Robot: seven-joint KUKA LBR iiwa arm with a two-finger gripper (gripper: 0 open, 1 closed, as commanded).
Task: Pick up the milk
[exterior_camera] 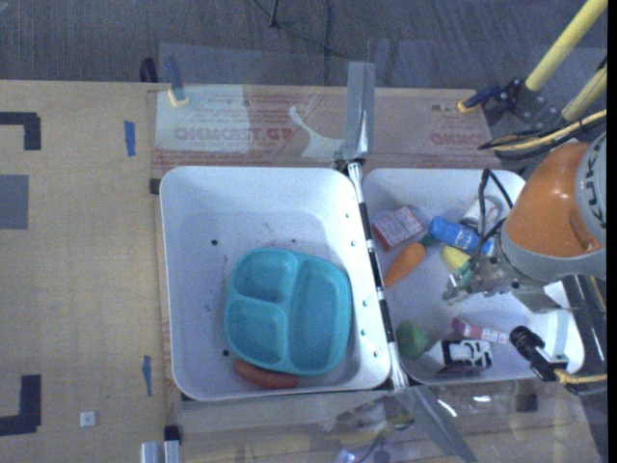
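We see the fingers (453,292) parted, with nothing between them. The gripper (463,285) hangs over the middle of the right bin (424,183).

The largest thing we see is the wooden bench (77,258), which bears both white bins side by side. The left bin (193,210) sits well apart from the gripper. The grey arm (549,225) with its orange band reaches in from the right over the right bin.

In the left bin lies a teal divided tray (287,309), and a red-orange sausage-like thing (265,375) peeks out from under its near edge.

In the right bin we find an orange carrot (403,264) near the left wall. A reddish box (398,227) lies just behind the carrot. A blue bottle (453,231) lies beside the box, towards the arm.

The milk (468,353), a black-and-white carton, lies by the near wall of the right bin. It is nearer to us than the gripper and apart from it.

A green lump (412,338) lies just to the left of the milk. A pink-and-white tube (479,332) lies between the milk and the gripper. A small yellow thing (455,256) rests just below the blue bottle, close to the gripper.
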